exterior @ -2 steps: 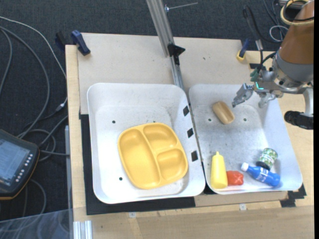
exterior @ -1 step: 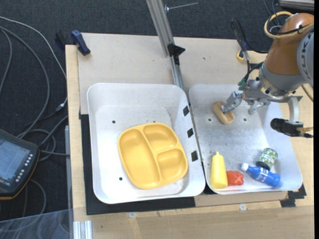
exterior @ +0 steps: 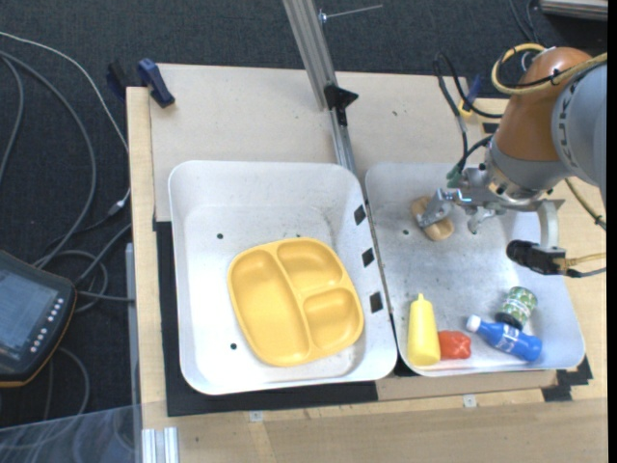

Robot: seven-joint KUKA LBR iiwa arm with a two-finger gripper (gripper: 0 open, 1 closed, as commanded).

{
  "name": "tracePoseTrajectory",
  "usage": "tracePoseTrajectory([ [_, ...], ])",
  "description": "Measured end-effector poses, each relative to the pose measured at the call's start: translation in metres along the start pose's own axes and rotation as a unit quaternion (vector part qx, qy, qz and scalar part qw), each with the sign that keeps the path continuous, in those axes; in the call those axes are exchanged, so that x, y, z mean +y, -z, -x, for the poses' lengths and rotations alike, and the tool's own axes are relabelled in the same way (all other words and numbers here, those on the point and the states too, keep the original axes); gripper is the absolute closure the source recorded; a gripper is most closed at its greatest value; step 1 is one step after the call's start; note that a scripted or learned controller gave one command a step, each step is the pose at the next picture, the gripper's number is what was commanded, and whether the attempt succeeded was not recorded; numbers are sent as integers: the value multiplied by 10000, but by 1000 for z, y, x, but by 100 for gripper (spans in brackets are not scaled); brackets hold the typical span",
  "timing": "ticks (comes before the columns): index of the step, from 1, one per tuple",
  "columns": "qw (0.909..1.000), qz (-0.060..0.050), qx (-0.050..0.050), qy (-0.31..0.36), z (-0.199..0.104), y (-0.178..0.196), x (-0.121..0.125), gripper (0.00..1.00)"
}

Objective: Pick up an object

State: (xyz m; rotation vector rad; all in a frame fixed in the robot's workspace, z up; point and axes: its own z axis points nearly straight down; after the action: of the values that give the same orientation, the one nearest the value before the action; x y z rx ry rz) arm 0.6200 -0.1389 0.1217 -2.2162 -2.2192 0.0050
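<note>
Tan round object [exterior: 435, 218] lay far-left in right bin [exterior: 482, 268], just beside gripper [exterior: 461, 208]; grip state could not be determined.

I read no text: labels on my blue bottle [exterior: 505, 339] and green can [exterior: 518, 304] are illegible.

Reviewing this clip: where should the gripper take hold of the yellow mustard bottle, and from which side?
Judging by its pose, across the body of the yellow bottle, coming from above. It lies flat, nozzle pointing away from the bench's front edge. The red object crowds its lower right side, so grip higher up.
</note>
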Motion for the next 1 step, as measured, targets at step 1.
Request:
tracePoseTrajectory([
  [1, 10000, 3, -1, -3, -1, -31, 0, 0],
])
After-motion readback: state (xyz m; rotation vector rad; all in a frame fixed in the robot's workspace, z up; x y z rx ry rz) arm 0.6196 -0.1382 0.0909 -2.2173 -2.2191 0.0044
